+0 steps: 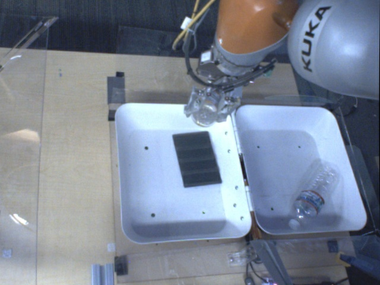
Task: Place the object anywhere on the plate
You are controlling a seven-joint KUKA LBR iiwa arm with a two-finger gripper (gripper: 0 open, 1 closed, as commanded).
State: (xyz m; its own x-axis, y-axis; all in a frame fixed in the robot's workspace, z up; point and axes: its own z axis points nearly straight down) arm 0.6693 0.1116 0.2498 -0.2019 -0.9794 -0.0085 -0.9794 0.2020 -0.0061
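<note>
Light falls on me from above, even and fairly bright. Both white bins (178,230) glare pale, nearly washed out along their rims at nine o'clock and six o'clock. A soft grey shadow lies inside the left bin's lower wall, and another pools in the right bin (279,147) beneath my arm (332,40) at two o'clock. My orange band (252,13) carries a dull highlight. The clear sheet (24,129) at nine o'clock throws faint white reflections. My pincer (209,107) looks smeared and hazy; the whole view is slightly soft and grainy.
</note>
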